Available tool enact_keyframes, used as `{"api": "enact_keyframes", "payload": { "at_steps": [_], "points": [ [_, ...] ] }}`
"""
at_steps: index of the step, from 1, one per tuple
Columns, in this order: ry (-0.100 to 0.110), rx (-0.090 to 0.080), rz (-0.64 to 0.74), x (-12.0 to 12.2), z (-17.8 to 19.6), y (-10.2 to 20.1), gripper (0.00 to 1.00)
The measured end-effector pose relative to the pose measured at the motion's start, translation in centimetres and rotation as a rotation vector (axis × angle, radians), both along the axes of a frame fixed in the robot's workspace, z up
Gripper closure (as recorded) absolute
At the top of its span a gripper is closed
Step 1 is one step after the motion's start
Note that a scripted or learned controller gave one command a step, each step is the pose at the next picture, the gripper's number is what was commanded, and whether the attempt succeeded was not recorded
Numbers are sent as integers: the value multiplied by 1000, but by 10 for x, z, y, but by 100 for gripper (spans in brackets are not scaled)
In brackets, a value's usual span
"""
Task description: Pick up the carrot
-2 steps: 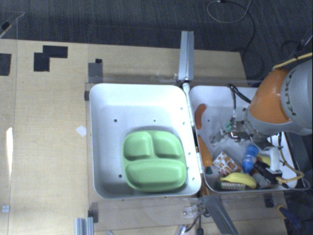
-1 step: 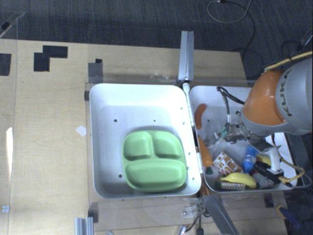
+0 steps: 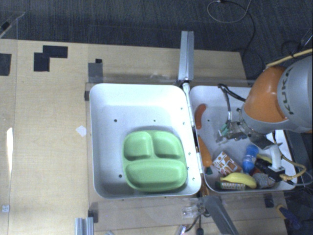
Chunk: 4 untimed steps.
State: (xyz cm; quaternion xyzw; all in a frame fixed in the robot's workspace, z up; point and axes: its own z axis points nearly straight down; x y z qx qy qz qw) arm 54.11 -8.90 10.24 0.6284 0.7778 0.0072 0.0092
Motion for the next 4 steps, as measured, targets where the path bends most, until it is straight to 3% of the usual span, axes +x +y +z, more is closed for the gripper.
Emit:
{"api": "enact_keyframes", "payload": {
  "at_steps": [1,2,3,4],
  "points": [
    [8,-10,397,26,-12,-50,100],
    [2,-25,986,-5,-11,-4,100],
    [11,-17,1014,19,129,41,100],
    [12,-20,1162,52,96,0,100]
  ]
}}
